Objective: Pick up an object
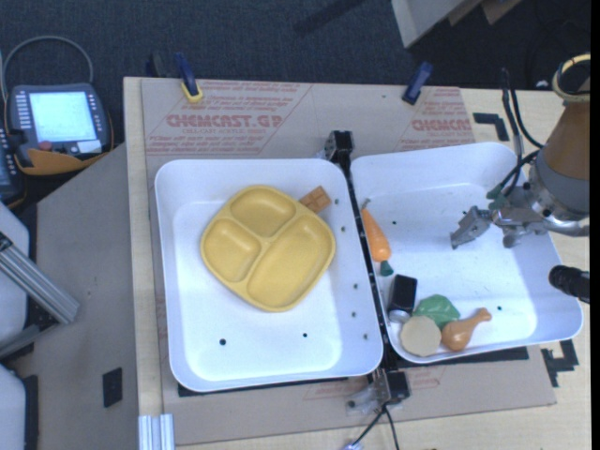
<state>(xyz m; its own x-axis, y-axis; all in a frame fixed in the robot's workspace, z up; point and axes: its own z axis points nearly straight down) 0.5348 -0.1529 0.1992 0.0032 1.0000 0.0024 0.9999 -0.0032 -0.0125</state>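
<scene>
Pick not yet made: the gripper (487,225) hovers with fingers spread and nothing between them over bare floor of the right bin (441,172), well apart from the carrot (376,237), black block (403,293), green toy (437,307) and drumstick (465,328); the yellow divided plate (268,247) lies in the left bin (187,326).
</scene>
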